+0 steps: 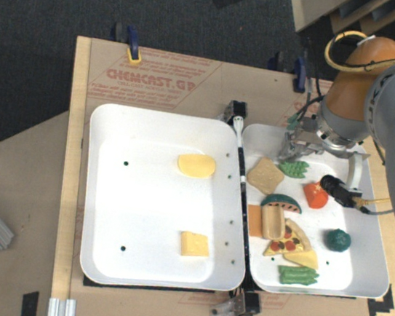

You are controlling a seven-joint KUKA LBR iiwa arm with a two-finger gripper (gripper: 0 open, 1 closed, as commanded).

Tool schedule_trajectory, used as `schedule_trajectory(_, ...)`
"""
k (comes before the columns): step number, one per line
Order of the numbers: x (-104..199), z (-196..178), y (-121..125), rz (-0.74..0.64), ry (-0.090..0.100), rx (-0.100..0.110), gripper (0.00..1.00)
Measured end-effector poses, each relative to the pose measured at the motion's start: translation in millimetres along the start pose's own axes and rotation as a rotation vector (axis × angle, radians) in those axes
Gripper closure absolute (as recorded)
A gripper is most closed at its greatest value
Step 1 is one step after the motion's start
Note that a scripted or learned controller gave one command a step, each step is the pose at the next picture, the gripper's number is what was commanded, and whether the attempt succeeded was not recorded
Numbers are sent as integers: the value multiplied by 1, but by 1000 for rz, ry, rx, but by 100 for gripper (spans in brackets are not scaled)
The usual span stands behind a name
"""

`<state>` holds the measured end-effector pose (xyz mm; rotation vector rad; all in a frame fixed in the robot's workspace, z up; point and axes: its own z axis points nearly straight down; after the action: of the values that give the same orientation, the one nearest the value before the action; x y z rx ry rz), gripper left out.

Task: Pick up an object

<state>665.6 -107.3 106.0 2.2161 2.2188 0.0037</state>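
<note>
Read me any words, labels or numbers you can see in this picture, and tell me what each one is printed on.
"CHEMCAST GP", red print, seen upside down on the brown board under the bins.
A smaller red line beside it is too blurred to read.

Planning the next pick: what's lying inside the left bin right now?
The left bin holds two yellow toy pieces lying apart: a rounded one toward the back and a square one nearer the front. Nothing covers the floor.
</note>
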Motion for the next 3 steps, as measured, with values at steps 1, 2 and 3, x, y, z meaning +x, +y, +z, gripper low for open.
schedule_trajectory(1,0,1,0,0,0,1,0)
schedule_trajectory(2,7,6,1,0,2,4,0)
schedule_trajectory(3,119,-86,-4,-11,7,-7,0)
